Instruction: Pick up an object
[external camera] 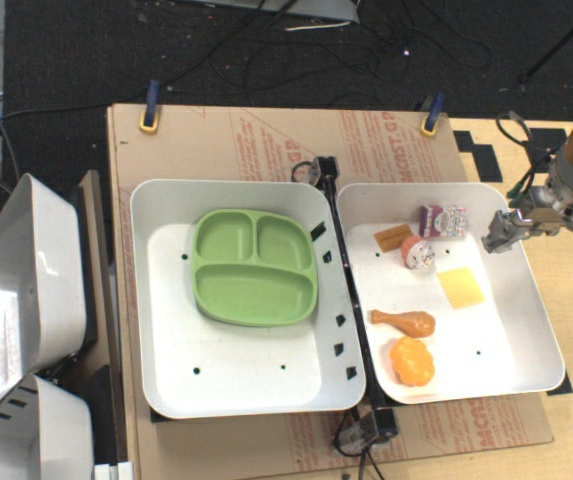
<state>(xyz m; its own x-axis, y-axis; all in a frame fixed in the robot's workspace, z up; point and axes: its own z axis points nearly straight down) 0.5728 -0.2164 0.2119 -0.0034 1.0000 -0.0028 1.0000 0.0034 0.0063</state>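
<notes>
Right-hand bin (541, 313) holds your targets; your gripper (496, 234), fingers apparently apart and holding nothing, needs lowering onto the yellow block (461, 287)

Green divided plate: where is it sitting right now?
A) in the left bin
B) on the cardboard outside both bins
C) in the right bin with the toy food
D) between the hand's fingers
A: the green divided plate lies flat inside the left bin, alone there, while the toy food sits in the right bin and the hand is over that bin's far right edge.
</notes>
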